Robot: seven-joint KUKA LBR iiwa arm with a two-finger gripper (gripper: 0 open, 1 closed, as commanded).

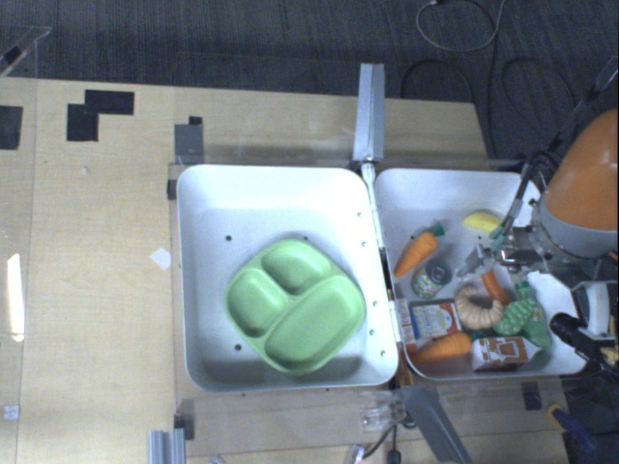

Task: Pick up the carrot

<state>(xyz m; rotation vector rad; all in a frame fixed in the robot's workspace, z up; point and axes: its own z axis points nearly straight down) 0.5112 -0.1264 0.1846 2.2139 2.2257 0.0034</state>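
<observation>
The carrot [416, 253] lies slanted in the right bin [416, 189], near its left wall. It is orange, with a green top pointing up and right. My gripper [491, 254] hangs over the middle of the same bin, to the right of the carrot and apart from it. It is just below a yellow item [481, 222] and above a beige ring-shaped toy [481, 308]. The grey arm with its orange band [588, 182] comes in from the right. Nothing shows as held.
The right bin also holds a small can [430, 278], a printed box [432, 319], a second orange piece [445, 347], a juice carton [500, 354] and a green toy [528, 317]. A green divided plate [295, 304] lies in the left bin [213, 259].
</observation>
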